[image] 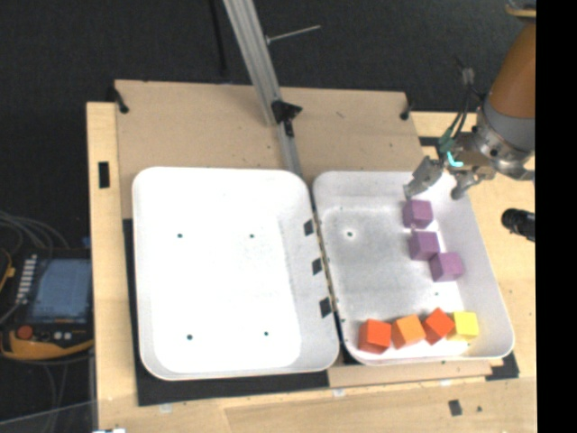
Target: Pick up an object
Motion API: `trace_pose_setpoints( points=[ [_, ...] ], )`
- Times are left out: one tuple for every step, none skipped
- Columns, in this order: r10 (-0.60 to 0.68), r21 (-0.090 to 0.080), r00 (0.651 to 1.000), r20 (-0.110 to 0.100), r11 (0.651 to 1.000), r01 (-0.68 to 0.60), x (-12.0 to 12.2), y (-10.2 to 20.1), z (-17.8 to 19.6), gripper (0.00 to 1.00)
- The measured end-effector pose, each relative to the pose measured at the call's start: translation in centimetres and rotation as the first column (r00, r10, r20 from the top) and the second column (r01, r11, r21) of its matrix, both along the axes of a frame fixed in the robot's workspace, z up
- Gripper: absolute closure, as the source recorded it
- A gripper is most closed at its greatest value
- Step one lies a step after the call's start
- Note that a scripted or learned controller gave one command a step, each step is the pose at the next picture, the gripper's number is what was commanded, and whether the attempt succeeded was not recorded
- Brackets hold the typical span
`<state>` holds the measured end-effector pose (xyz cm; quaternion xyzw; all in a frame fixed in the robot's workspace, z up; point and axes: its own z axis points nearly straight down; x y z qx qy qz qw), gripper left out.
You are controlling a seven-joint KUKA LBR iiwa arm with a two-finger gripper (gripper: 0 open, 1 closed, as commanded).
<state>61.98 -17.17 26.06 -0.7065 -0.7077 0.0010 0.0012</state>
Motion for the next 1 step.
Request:
trace_pose_setpoints(
  points=[
    [0.002,-0.002,1.0,0.004,1.0,-0.002,0.07,-0.02,0.25,0.0]
  ],
)
